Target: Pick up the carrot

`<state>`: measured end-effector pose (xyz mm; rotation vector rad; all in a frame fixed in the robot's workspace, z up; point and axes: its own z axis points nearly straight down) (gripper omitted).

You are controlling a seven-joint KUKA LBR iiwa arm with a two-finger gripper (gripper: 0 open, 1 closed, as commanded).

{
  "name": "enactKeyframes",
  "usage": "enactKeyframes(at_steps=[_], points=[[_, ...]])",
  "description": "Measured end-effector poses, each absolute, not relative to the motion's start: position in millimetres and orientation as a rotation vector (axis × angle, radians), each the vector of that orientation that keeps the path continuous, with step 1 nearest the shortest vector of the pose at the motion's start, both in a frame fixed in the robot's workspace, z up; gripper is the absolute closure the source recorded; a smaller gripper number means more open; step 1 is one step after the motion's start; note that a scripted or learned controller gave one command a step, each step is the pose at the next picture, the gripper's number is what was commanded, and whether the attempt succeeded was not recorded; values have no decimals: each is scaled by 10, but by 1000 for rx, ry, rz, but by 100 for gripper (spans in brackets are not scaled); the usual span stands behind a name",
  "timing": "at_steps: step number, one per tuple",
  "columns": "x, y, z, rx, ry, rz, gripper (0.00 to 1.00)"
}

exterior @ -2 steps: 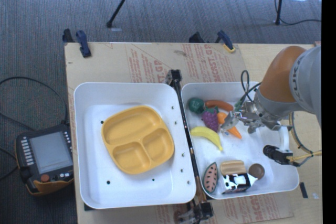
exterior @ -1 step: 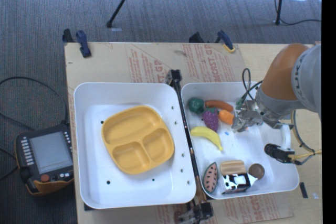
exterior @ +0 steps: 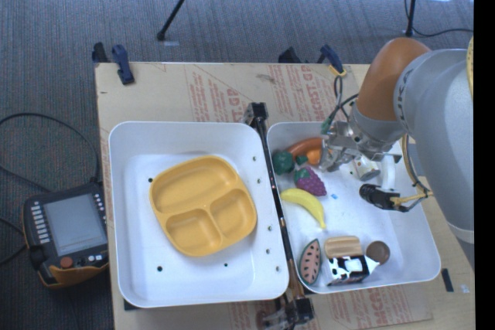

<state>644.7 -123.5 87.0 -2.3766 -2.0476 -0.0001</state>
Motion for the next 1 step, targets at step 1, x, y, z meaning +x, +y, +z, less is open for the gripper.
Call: enactKeyframes(at_steps=[1], points=[[5929,-853,862,-2324,-2103,5,100]])
